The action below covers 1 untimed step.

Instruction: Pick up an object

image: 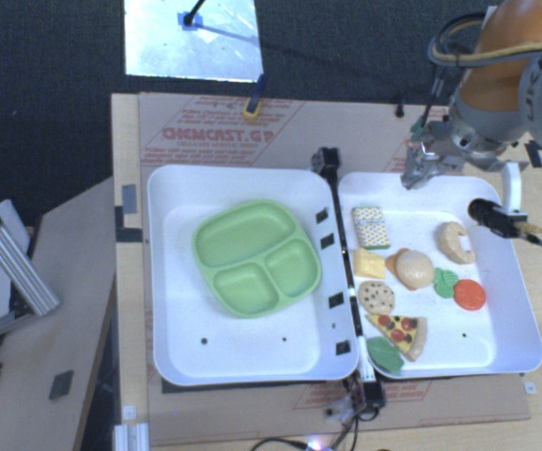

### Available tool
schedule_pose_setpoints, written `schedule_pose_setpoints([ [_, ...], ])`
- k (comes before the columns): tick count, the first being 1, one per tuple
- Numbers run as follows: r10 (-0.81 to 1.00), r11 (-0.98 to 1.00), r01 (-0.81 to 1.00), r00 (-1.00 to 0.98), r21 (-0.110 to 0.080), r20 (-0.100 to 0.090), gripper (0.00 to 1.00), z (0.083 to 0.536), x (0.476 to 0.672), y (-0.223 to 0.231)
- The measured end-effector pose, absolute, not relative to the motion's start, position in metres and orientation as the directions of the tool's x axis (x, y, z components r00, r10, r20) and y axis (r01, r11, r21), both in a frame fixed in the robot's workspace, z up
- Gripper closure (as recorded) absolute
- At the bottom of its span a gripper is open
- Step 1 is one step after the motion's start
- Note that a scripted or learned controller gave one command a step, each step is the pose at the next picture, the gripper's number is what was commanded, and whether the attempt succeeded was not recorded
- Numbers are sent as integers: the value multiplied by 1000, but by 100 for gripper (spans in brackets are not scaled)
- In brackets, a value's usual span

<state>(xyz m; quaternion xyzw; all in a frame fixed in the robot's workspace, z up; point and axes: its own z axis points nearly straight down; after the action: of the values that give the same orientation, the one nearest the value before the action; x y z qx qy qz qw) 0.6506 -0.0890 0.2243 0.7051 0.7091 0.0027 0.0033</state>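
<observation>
A dark carpeted floor surrounds the wooden bench point(83, 252), where two shallow white bins sit side by side on a cardboard sheet. The left bin point(172, 346) holds a green divided tray point(255, 256). The right bin point(505, 346) is my landmark: toy foods are scattered over its middle and its left half, among them a pizza slice point(400, 331), a cookie point(376, 297), a cheese wedge point(369, 265), a round bun point(414, 269), a bagel-like piece point(456, 242), a red tomato slice point(470, 294) and a striped packet point(370, 226). The gripper point(419, 171) hangs over this bin's far rim, nothing between its prongs; whether they're spread or closed I cannot tell from here.

The bun looks the likeliest pick to me: probably light, hard plastic, smooth and apt to slip, so I'd pinch it across its widest part. It touches the cheese, leaving little room on that side.
</observation>
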Motion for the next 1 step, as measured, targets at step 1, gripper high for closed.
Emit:
schedule_pose_setpoints([
  [1,1000,6,1000,-6,0,1,100,234,600,-65],
])
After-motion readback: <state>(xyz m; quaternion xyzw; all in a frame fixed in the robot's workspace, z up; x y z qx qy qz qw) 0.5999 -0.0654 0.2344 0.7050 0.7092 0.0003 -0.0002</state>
